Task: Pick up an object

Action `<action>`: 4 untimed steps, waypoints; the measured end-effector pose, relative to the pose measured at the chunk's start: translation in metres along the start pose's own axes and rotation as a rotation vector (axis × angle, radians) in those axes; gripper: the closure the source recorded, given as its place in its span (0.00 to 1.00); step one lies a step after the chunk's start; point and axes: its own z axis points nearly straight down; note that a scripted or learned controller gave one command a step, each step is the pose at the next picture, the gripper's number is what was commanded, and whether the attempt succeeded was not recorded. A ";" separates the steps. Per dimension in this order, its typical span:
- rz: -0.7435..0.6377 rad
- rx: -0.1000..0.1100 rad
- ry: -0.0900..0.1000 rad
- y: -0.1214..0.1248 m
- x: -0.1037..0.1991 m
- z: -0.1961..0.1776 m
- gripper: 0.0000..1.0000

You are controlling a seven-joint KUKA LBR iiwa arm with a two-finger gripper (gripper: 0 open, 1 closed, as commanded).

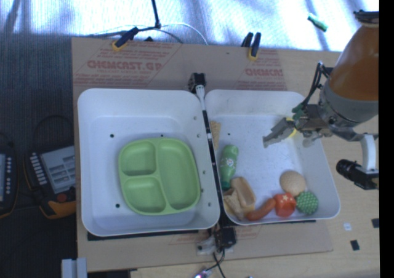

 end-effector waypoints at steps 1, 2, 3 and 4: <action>-0.177 0.002 0.001 -0.031 0.036 0.083 0.00; -0.243 0.000 -0.001 0.037 -0.047 0.091 0.00; -0.422 -0.003 0.000 0.105 -0.099 0.170 0.00; -0.278 -0.002 -0.001 0.155 -0.069 0.174 0.00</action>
